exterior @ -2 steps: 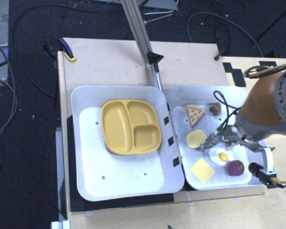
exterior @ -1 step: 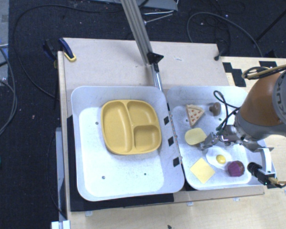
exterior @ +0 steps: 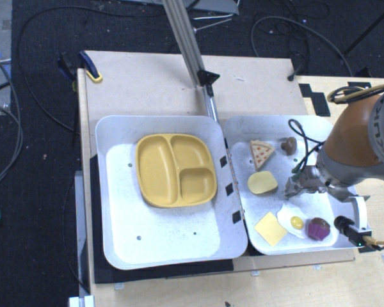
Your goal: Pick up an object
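- You are looking at the hand (exterior: 293, 189) hanging low inside the right bin (exterior: 326, 128), and the nearest thing, the pale yellow slice (exterior: 262, 183), is lying just beside it toward 9 o'clock.
- The fried egg (exterior: 293, 222) is sitting near it toward 6 o'clock, with the purple piece (exterior: 318, 229) at about 5 o'clock.
- The pizza wedge (exterior: 261, 152) is lying toward 10 o'clock.
- You cannot tell how wide the hand is standing, and nothing is showing in its grip.
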Motion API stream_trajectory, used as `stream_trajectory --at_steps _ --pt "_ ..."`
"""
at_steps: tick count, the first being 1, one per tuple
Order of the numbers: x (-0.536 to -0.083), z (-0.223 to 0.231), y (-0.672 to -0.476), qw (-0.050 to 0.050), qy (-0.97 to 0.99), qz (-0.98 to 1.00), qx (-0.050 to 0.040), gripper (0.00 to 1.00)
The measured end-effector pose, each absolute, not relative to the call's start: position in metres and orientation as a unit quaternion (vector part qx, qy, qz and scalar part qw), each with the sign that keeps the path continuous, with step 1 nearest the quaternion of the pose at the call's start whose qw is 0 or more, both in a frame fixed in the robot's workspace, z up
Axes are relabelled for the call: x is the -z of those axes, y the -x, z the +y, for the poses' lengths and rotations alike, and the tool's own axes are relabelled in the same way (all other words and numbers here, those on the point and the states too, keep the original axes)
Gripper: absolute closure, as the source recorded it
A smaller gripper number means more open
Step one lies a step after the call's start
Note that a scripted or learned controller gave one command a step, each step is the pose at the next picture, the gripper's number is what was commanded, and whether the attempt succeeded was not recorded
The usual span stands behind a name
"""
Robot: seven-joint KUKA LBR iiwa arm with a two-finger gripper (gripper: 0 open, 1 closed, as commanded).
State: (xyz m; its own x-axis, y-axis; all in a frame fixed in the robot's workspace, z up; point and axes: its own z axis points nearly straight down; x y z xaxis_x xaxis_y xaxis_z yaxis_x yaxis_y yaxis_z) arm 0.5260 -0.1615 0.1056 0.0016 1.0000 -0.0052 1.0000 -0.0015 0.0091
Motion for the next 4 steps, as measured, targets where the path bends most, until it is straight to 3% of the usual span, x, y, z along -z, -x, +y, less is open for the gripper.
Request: stream_trajectory --at_steps 2,4 --pt "-0.211 -0.164 -0.526 0.002 -0.706 0.708 -0.001 1.0" --pt "-0.208 -0.052 -0.556 0.0 -0.704 0.71 -0.0013 1.0"
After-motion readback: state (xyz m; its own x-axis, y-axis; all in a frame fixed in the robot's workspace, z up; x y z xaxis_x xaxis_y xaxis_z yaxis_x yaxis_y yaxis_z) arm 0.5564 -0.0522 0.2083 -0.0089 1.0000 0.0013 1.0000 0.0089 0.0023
